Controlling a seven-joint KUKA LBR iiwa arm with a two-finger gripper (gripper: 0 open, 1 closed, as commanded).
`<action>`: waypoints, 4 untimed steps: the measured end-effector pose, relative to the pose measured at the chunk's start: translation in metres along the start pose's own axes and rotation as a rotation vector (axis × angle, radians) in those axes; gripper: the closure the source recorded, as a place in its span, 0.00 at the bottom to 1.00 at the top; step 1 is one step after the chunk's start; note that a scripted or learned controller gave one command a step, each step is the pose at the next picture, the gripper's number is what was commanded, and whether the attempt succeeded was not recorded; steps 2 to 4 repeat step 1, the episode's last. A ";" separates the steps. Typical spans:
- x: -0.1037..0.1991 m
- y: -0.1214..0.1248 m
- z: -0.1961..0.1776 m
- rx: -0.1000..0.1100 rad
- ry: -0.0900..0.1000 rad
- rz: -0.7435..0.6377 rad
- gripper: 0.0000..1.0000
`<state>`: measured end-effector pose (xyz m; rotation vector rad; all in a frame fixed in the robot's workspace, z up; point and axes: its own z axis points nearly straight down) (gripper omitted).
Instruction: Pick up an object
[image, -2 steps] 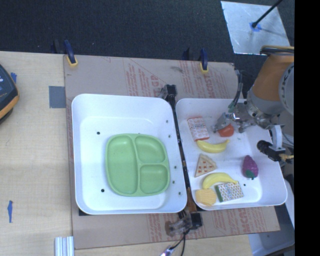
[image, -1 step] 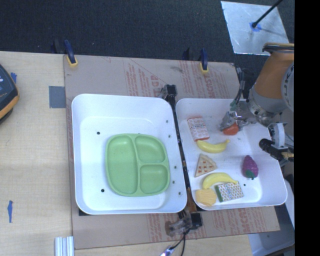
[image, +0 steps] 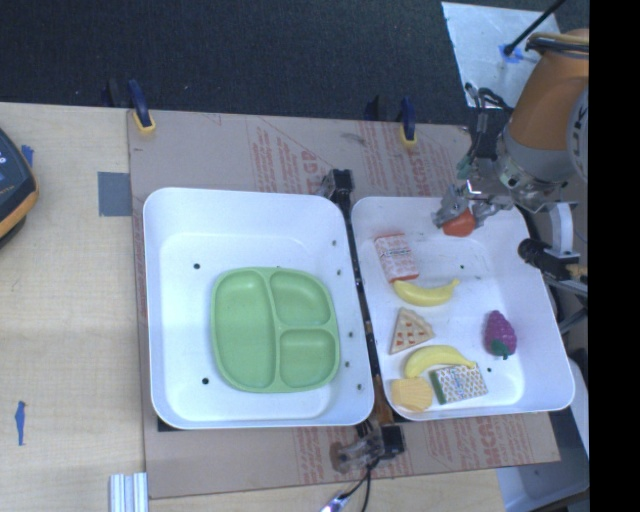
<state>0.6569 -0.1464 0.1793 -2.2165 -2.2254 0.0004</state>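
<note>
At the far right corner of the right bin (image: 520, 300), a small red-orange object (image: 461, 225) sits just under the gripper (image: 462, 207), touching or very nearly touching its tip. Whether the piece is actually clamped cannot be told from this angle, nor whether the gripper is open or closed. The grey arm (image: 545, 120) with its orange band comes in from the right above that corner.

Elsewhere in the same bin, well apart from the gripper, lie a red-and-white packet (image: 396, 256), a yellow banana (image: 426, 291) just below it, a triangular sandwich piece (image: 409, 330), a purple piece (image: 500, 334) near the right wall, a second banana (image: 437, 358), a patterned box (image: 458, 383) and a yellow lump (image: 411, 394) beside it at the near edge.

Beside it, the left bin (image: 170, 300) holds a green divided plate (image: 274, 328) with three compartments. Both bins rest on a brown cardboard sheet (image: 250, 150) clamped to the wooden table (image: 60, 330).
</note>
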 end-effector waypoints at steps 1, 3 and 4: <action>0.088 -0.034 -0.019 0.003 -0.001 -0.003 1.00; 0.088 -0.034 -0.019 0.003 -0.001 -0.003 1.00; 0.088 -0.034 -0.019 0.003 -0.001 -0.003 1.00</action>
